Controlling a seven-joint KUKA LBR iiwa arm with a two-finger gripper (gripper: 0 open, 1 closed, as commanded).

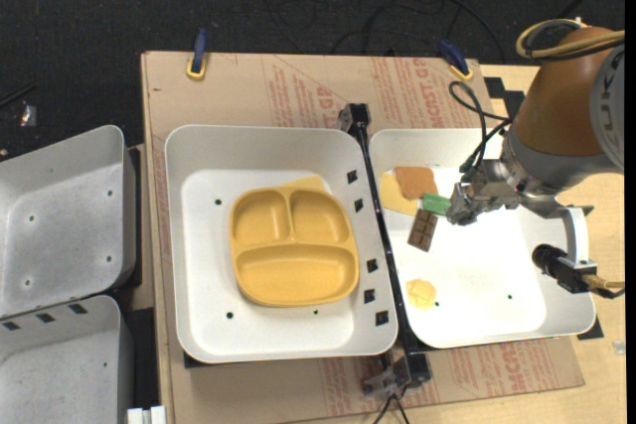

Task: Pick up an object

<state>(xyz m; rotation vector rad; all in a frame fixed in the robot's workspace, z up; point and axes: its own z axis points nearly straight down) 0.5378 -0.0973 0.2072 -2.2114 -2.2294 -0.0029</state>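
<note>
One brown block [423,231], seemingly left of fingers [461,211]

You are looking down on a dark, speckled floor [79,5] around the bench [258,84], whose top is brown printed cardboard held by two clamps [197,63] at the far edge. Cables [397,15] trail across the floor beyond it, and grey metal panels [60,213] lie at the left.

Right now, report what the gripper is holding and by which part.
It cannot be told. The gripper sits low in the right bin, right beside a small green piece, but no object shows between its fingers.
</note>
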